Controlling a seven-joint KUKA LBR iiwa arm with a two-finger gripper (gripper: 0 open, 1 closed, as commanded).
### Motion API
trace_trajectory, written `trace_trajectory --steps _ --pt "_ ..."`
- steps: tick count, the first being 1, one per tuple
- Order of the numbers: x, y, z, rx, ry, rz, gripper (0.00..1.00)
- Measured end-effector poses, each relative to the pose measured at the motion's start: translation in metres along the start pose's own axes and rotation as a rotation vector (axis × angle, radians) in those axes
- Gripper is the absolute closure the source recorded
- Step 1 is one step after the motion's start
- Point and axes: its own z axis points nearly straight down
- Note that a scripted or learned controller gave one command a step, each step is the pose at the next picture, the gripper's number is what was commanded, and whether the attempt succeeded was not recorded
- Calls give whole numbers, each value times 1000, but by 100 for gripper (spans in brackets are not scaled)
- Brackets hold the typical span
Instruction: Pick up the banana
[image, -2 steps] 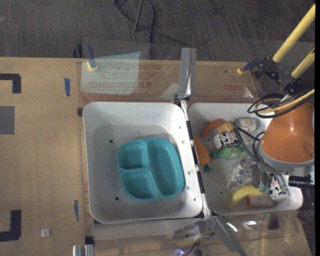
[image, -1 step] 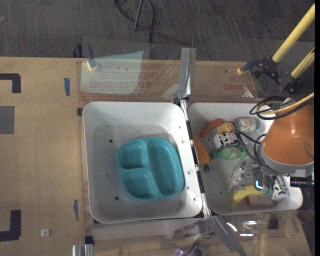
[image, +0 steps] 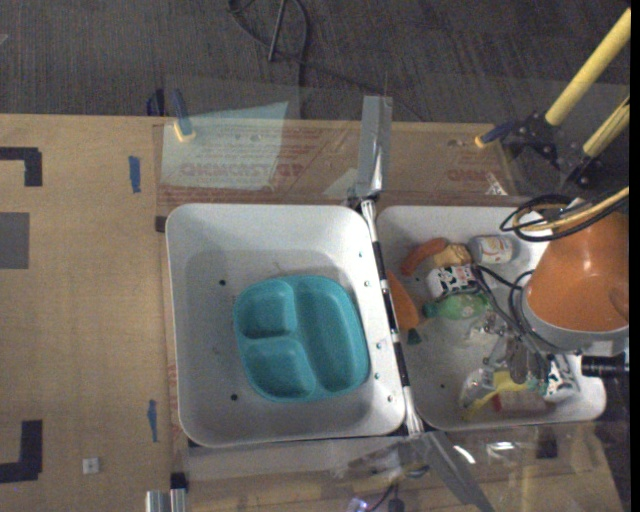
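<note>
The gripper (image: 517, 362) hangs over the right bin (image: 440, 395), above the banana (image: 484, 402) (yellow, near the front wall). Grip state: cannot tell. Descend vertically, centre on the banana, avoid adjacent clutter.

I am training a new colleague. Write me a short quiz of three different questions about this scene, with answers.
1. True or false: the teal divided plate lies in the right bin.
2. Which bin does the gripper hang over? A) left bin B) right bin C) neither
3. Fill in: the yellow banana lies near the ______ edge of the right bin in the camera view.

Key:
1. False, it lies in the left bin.
2. B
3. Lower; it lies just below the gripper, among other small items.
</note>
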Motion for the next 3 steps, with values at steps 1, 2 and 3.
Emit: trace_trajectory --steps 1,2,3 --pt "-6 1 -12 -2 -22 1 100" --pt "4 24 -117 2 8 11 100" --pt "4 24 -117 2 8 12 0"
